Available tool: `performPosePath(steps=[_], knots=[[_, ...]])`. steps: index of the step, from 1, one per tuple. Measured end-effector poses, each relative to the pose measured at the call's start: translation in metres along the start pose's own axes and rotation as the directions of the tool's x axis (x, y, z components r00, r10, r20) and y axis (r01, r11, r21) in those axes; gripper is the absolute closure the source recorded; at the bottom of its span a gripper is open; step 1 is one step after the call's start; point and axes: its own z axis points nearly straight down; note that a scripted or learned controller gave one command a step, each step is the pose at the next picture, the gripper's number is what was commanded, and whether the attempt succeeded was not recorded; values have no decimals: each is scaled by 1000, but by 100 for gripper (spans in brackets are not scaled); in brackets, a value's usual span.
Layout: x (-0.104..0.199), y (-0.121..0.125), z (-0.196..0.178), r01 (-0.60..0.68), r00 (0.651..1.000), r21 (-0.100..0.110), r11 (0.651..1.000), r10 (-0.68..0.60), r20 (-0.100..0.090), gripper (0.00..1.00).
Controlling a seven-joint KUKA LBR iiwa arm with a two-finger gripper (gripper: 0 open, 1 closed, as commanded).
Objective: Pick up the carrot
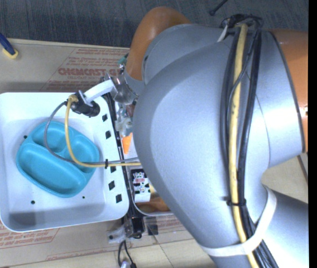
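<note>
Dark carpet lies behind the desk (63,66). A sliver of orange, likely the carrot (126,144), shows at the arm's (203,138) nine o'clock edge, right of the bin (13,205) holding a blue dish (58,161). Hand state: cannot tell. Mostly hidden, the carrot could be missed or nudged aside.

One grey robot arm (203,144) with one orange band (292,82) crosses the field. One white bin (2,149) is visible in full; a second bin (142,205) shows as a sliver under the arm. One blue two-compartment dish (55,169) lies in the full bin. One orange item (126,144), possibly the carrot, is partly visible. One yellow cable (72,144) loops over the dish. One cardboard sheet (63,60) covers the bench.
</note>
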Motion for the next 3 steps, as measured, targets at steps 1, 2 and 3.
performPosePath(steps=[1, 2, 3], knots=[[-1, 6, -1, -7, 1000, -6, 1000, 7, -2, 0], [-82, 16, -62, 208, 978, 1, 978, -208, 0, 0], [-67, 27, 9, 34, 999, 2, 999, -34, 6, 0]])
